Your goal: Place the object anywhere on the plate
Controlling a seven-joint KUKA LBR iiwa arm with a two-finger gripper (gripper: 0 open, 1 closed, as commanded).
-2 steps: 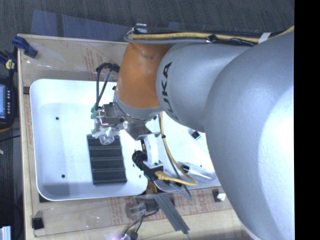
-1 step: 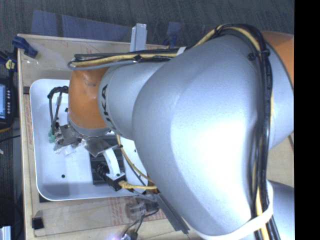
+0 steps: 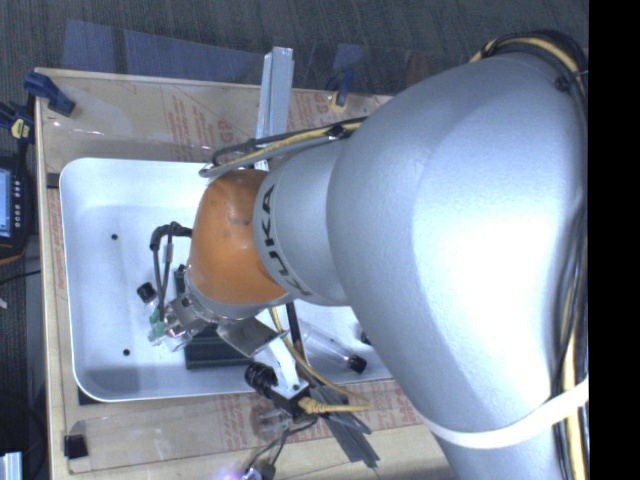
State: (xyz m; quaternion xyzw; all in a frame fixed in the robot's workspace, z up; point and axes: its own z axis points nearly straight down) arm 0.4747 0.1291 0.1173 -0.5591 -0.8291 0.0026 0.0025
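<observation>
Arm [image 3: 430,258] fills the near side of the worktop [image 3: 130,103], wrist low over the left bin [image 3: 90,228]. Gripper [image 3: 165,318] sits near that bin's front edge; can't tell its state. Object and plate probably hidden beneath the wrist, so bearing unknown.

The arm [image 3: 440,238] enters from the right of the camera view and occupies most of that side. Its large grey housing lies closest to the camera. The limb narrows toward the left into a grey cylindrical link, followed by the orange band [image 3: 232,243] above the wrist. The wrist points down and to the left. Black and yellow cables [image 3: 290,140] run along the upper side of the limb. The claw [image 3: 168,323] sits below the orange band; its finger state is not discernible.
</observation>
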